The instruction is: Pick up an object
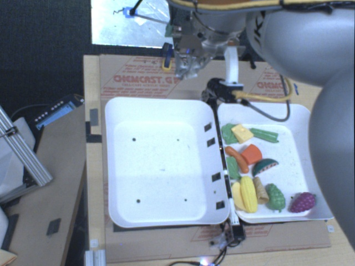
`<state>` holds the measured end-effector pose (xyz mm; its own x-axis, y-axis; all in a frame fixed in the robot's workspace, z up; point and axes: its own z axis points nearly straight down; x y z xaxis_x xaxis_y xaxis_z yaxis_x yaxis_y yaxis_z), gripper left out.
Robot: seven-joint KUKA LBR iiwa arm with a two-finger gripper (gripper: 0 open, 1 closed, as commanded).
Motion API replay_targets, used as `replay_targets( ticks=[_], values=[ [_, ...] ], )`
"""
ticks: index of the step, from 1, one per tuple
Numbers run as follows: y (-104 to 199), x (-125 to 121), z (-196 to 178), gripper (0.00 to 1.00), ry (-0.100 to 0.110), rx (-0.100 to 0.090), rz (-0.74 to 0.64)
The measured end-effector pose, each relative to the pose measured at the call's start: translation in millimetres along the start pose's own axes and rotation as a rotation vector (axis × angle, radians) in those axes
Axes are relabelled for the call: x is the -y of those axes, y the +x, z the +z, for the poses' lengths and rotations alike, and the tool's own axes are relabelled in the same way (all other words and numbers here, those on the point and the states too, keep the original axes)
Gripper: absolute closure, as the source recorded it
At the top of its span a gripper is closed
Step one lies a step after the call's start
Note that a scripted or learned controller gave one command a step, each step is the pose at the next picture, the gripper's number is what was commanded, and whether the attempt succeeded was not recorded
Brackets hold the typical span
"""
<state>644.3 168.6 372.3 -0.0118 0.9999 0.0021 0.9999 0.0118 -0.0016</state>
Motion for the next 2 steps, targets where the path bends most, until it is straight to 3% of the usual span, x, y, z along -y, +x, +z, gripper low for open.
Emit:
replay_targets(
  ticks=[1,2],
  values=[
    [60,-14,-37,1.00,-0.008,-0.002,0.002],
    [66,10,-64,1.00,-0.004,0.001,0.006]
  ],
)
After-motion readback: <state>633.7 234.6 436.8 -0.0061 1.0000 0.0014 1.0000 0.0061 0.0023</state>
